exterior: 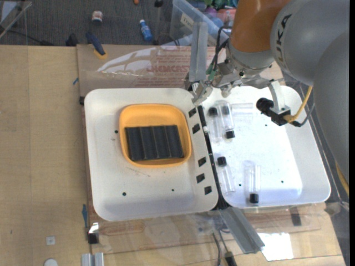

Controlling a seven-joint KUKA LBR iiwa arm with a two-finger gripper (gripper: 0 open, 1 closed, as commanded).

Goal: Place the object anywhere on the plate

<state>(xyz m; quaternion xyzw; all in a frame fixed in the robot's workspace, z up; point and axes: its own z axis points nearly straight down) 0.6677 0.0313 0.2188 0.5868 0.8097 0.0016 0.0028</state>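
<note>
A black ribbed rectangular object (154, 143) lies flat in the middle of the yellow plate (155, 113). The plate sits in the left white bin (105, 165). My gripper (203, 91) hangs over the far end of the seam between the two bins, up and to the right of the plate and apart from the black object. The orange-banded wrist (258, 21) rises above it and hides the right bin's far left corner.
Several clear tubes with black caps (226, 123) lie scattered in the right bin (288, 165). Small black clips (201, 160) line the ridge between the bins. A plastic box of clutter (199, 4) stands behind the bench.
</note>
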